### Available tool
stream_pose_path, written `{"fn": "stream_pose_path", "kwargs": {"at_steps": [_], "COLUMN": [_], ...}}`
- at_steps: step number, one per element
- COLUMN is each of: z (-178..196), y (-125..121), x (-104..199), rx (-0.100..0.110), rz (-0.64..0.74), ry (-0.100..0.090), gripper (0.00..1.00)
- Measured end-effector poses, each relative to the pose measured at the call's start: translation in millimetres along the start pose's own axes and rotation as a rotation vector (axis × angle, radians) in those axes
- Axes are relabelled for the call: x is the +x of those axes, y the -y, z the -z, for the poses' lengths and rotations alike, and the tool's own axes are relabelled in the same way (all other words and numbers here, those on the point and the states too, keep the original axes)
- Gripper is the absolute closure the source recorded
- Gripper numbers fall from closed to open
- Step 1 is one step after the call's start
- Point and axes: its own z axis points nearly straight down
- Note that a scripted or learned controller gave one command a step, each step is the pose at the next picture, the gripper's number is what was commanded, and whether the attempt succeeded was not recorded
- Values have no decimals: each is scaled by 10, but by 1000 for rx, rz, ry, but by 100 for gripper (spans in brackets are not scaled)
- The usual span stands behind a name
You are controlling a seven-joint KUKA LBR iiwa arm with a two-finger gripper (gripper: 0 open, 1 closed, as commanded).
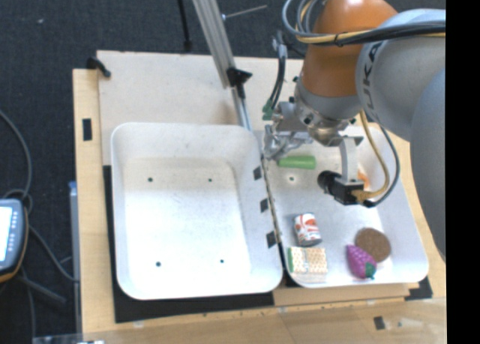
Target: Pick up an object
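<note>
The green object (297, 161), a short cylinder lying on its side, sits in the upper part of the right bin (409, 249), close to the divide between the two bins, and my hand (281, 144) hangs right over its left end; this is the piece I judge I am going for, though the task names none in particular.

What could go wrong: the piece is round and lies lengthwise across my approach, so a pinch that lands off its middle may squirt it sideways or roll it toward the bin wall; it also lies near the rim shared with the left bin (187, 207), and a descent a little too far left could set me down on that edge instead of on the bin floor; a slanted metal rail (217, 35) runs down to just beside my wrist, which leaves little room on that side; the black cable fitting (337, 187) dangling below my arm hangs near the same patch and could nudge the piece as I move.

The other things, a red and white can (306, 228), a patterned packet (309, 261), a purple toy (361, 259) and a brown disc (373, 243), lie well apart at the bin's near end, out of harm.

My hand: I cannot tell how it is set, since the wrist hides it from above; nothing shows as held, and whether I touch the green piece I cannot say.
</note>
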Motion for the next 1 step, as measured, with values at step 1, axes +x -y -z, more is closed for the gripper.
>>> {"fn": "stream_pose_path", "kwargs": {"at_steps": [1], "z": [-139], "y": [-287], "x": [516], "rx": [1], "rz": [-1], "ry": [2], "gripper": [100]}}
